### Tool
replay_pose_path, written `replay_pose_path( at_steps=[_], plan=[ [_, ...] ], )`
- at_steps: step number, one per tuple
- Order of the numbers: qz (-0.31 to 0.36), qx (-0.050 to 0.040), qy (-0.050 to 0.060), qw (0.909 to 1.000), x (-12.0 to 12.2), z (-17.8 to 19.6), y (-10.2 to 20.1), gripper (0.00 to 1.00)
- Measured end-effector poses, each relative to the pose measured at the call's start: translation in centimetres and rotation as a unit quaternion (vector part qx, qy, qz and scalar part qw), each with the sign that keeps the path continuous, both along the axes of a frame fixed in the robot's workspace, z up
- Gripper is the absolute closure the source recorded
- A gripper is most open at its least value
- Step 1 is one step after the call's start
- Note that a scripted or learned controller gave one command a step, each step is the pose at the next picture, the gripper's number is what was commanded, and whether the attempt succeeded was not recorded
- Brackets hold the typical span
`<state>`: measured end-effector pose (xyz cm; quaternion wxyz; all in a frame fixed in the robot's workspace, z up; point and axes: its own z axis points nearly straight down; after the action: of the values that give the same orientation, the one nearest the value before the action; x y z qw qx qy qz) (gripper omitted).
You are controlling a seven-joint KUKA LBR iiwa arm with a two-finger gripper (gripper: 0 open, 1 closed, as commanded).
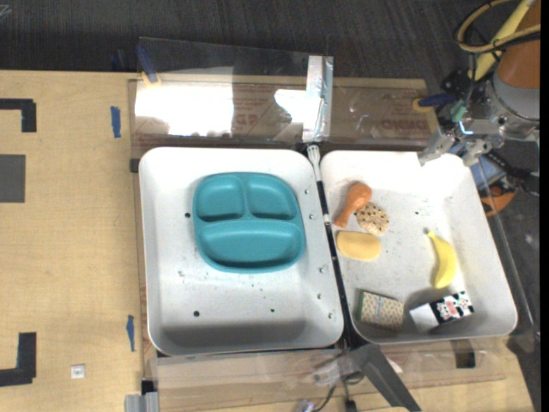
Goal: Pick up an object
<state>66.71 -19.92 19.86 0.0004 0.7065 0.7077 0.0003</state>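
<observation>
Gripper (pixel 446 140) above far-right corner of right bin (pixel 489 230), nothing between fingers (open or closed: cannot tell). Inside right bin: banana (pixel 443 260) near right wall, drumstick (pixel 353 202) and yellow lemon-like piece (pixel 358 245) by left wall. Teal tray (pixel 249 220) in neighbouring left bin (pixel 163 256).

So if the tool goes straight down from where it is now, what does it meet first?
Probably the far right corner of the right bin: the tool hangs about over its rim. Depth is unclear; the banana lies well nearer the camera.
</observation>
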Motion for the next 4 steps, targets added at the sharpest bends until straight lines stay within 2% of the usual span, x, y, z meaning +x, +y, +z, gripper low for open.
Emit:
replay_pose_path(
  at_steps=[1,2,3,4],
  plan=[
    [0.074,-0.0004,-0.003,0.9973,-1.2,-11.0,9.4,0.00],
    [0.049,-0.0001,0.000,0.9988,-3.5,-11.2,7.9,0.00],
    [0.042,-0.0016,-0.001,0.9991,-3.0,-11.3,3.2,0.00],
    [0.137,0.0001,0.000,0.9906,-7.8,-7.5,6.1,0.00]
  ],
)
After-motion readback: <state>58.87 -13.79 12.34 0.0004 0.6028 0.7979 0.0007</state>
